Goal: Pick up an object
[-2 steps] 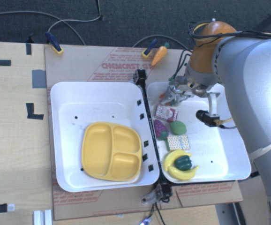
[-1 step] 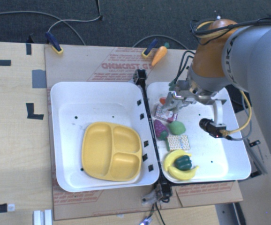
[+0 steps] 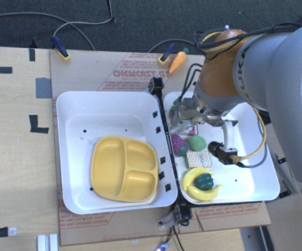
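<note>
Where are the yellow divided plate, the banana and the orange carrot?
yellow divided plate [image 3: 124, 168]: camera view, middle ridge between compartments.
banana [image 3: 193, 186]: camera view, left curve of the peel.
orange carrot [image 3: 177, 61]: camera view, mid body, on the cardboard behind the bins.

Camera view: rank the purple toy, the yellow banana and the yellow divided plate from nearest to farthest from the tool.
Measured from the tool, low in the right bin:
1. Purple toy, just below it, by the divider.
2. Yellow banana, at the right bin's front edge.
3. Yellow divided plate, across in the left bin.

A yellow divided plate [image 3: 124, 168] lies in the left white bin [image 3: 70, 140].
</note>
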Available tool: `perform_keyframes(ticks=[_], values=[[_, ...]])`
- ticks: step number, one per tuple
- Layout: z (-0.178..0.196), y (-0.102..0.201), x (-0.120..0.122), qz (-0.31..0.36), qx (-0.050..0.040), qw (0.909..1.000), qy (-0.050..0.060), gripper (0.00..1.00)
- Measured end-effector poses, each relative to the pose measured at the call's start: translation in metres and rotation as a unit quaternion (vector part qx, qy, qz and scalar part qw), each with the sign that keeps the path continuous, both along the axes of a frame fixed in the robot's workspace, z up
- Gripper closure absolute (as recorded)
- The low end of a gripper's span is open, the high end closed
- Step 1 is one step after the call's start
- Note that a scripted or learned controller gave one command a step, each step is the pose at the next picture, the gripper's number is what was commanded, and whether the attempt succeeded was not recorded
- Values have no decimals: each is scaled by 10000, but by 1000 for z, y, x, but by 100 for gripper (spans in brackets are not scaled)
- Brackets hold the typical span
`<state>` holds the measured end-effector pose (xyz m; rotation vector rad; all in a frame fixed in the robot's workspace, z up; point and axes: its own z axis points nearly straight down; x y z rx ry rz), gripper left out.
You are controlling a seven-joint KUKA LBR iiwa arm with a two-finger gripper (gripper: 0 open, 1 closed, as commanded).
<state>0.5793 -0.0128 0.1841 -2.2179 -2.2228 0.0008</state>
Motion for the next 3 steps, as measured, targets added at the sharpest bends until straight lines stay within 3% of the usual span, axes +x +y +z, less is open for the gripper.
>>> perform_keyframes(ticks=[1, 2, 3], values=[[0, 0, 0, -3, -2, 10000, 0, 0], [0, -55, -68, -17, -8, 10000, 2, 0], [0, -50, 24, -3, -4, 10000, -4, 0]])
